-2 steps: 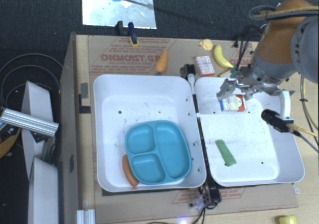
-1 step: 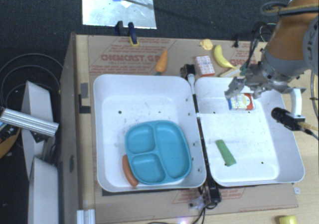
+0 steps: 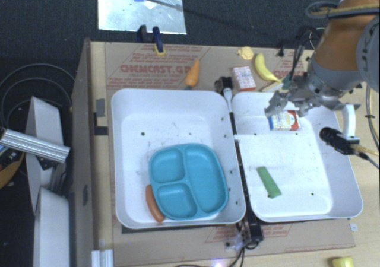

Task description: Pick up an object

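Hovering low over the right white bin, the tool sits just above a small red, white and blue carton; its grip I cannot tell. A flat green strip lies nearer.

red "CHEMCAST" print, mirrored, on the brown board

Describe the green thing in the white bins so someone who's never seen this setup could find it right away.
Look at the right-hand white bin, the one the arm reaches over. The green strip lies flat on its floor, toward the near left part, angled slightly. It is apart from the small red, white and blue box near the bin's far edge under the tool, and it is the only green, slim piece there.
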Motion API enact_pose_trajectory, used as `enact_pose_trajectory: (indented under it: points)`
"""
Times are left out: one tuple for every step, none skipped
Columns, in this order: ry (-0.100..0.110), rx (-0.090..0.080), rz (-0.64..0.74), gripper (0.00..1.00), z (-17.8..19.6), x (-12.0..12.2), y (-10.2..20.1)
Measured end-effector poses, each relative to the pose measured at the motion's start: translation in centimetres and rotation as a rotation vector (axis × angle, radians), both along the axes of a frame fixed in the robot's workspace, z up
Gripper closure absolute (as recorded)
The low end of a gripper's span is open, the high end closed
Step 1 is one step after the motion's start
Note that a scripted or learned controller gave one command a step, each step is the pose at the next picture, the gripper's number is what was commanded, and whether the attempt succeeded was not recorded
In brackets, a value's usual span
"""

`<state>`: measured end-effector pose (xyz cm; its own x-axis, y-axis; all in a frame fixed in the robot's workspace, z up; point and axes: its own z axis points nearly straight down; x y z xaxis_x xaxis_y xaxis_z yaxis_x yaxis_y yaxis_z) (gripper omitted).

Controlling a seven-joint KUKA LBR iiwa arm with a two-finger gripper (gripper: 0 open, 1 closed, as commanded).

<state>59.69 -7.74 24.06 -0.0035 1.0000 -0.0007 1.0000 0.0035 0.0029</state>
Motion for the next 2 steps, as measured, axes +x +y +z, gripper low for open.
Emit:
enact_pose_trajectory:
  points:
    - [0.002,0.001,-0.003,1.0,0.69,-1.16,-0.57]
    - [0.001,0.0,0.0,1.0,-0.03,-0.79,0.02]
